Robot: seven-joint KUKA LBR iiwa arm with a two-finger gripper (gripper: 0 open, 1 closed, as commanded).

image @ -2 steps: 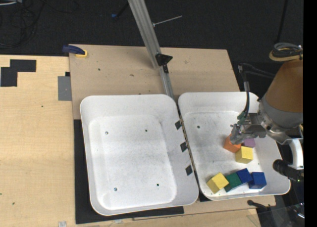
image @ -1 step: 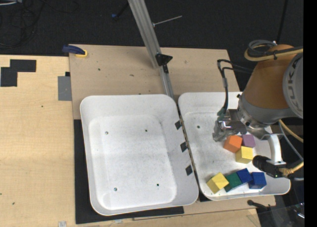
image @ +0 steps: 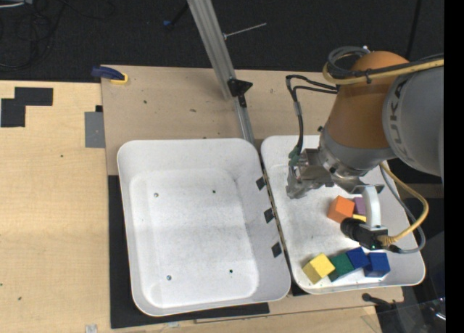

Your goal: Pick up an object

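Nearest the camera, along the front edge of the right bin (image: 406, 275), sits a row of small blocks: a yellow block (image: 317, 268) at the left, a green block (image: 341, 265) touching it, and a blue block (image: 366, 260) just beside that. A little farther back lies an orange block (image: 341, 210), with a purple block (image: 358, 204) tucked against its far side and partly hidden by a black-and-white fitting with a yellow cable. Beyond and to the left of the orange block, the end effector (image: 299, 185) hangs low over the bare floor of the right bin, apart from every block; I cannot tell how its tips are set, and nothing is visibly gripped. The left bin (image: 138, 157) lies alongside on the wooden counter (image: 167, 103). At the back, a slanted aluminium rail (image: 212, 34) rises from the counter.
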